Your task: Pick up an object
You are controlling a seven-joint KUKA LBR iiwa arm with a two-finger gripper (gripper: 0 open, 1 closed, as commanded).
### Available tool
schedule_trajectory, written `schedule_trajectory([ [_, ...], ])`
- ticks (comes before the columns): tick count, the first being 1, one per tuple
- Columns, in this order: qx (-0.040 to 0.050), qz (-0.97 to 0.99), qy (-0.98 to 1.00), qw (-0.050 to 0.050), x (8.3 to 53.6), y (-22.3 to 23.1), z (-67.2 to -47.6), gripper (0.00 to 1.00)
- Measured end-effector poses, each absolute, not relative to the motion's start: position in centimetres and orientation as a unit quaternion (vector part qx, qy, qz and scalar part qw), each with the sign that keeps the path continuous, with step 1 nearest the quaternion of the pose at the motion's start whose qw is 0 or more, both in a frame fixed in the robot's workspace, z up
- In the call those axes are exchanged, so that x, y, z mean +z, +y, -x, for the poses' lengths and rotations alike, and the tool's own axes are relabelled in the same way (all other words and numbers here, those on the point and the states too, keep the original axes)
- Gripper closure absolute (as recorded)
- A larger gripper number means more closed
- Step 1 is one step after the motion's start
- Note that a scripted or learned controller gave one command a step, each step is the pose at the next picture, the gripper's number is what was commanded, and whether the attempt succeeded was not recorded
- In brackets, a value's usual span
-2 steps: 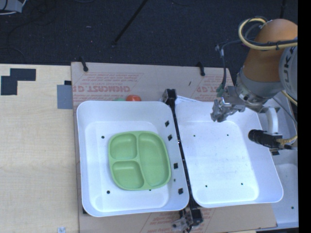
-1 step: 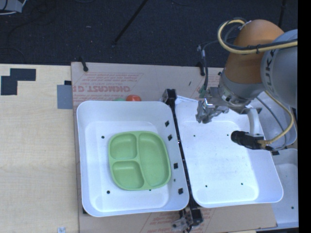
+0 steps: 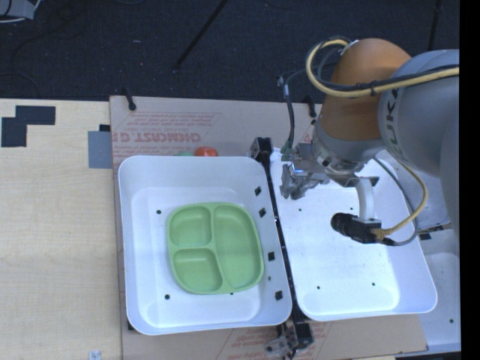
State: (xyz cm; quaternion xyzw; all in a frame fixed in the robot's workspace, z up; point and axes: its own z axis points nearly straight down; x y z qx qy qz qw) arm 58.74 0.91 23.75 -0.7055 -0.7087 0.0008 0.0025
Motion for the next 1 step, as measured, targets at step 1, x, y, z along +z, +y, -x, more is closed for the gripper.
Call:
schedule_trajectory([
  [1, 0.0006, 0.706, -0.708, 0.001, 23.93, 5.62, -59.00, 1.00],
])
